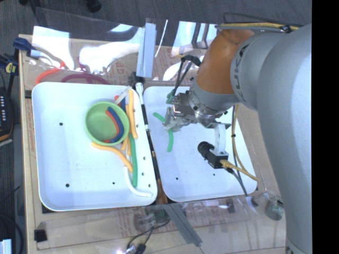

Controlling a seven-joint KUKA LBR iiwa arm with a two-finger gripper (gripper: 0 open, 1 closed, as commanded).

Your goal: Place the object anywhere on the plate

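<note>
We see the end effector (174,119) low over the far-left part of the right bin (183,187), with a thin green flexible strip (169,140) hanging or lying just beneath it; whether that strip is pinched or merely lies on the bin floor below, we cannot tell, and the end effector's state is likewise unreadable from this slant. The green plate (99,121) sits in the left bin (58,157), tangled among orange, yellow, green and white strips, with red and blue pieces lying on it. We judge that the step in hand is securing the green strip. To do it well, we should confirm a firm hold near the strip's middle, lift high enough that its trailing end clears the divider (146,136) between bins, then travel left and release squarely above the plate's bare green area.
</note>
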